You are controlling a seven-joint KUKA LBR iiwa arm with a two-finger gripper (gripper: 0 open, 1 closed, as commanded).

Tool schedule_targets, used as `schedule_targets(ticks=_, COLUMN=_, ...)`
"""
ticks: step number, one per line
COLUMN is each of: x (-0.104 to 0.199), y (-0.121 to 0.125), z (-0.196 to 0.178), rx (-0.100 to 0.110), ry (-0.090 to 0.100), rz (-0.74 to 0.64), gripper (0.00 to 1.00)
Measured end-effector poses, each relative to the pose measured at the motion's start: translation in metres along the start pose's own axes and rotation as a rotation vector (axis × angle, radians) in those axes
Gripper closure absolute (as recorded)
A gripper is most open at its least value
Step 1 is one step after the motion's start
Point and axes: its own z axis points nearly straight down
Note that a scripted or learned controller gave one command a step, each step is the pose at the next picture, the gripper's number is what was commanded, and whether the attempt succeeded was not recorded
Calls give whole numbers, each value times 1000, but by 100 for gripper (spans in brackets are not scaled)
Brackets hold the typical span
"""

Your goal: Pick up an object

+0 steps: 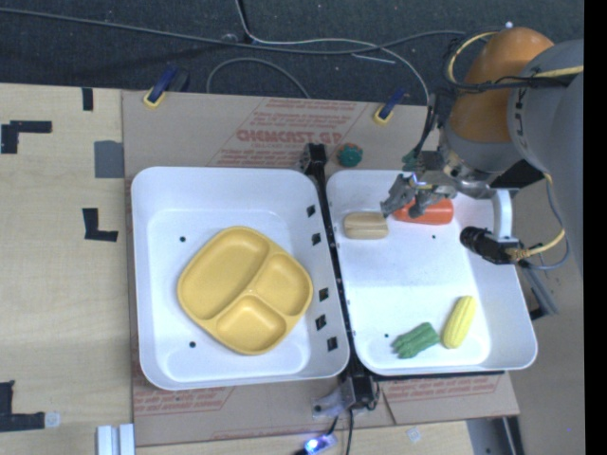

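Cardboard (285,136) covers the middle of the worktop (57,254), and two shallow white bins sit on it side by side. The left bin (152,254) holds a yellow divided plate (245,289), lying flat and slightly turned, with three compartments facing up. The right bin (493,349) holds four loose things: a tan bread-like roll (365,226) near the far left corner, an orange-red block (432,212) just beside it toward the right, a yellow corn cob (459,320) near the front right, and a green ridged vegetable (415,339) just left of the corn, almost touching it. The grey arm (560,112) with its orange band (493,74) reaches in from the right, over the far edge of the right bin. The claw (415,193) hangs low above the far part of that bin, between the roll and the orange-red block and partly overlapping the block's top edge. Its dark fingers (396,197) look spread apart with nothing between them, though the slanted view makes the gap hard to judge. A small teal object (351,154) rests on the cardboard just beyond the seam between the bins. Black cables (285,41) run across the dark floor behind the worktop.
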Motion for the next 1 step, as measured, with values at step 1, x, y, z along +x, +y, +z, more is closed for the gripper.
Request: schedule_targets(ticks=1, x=-9, y=6, z=-50, rx=-1, ry=-1, rz=0, gripper=100)
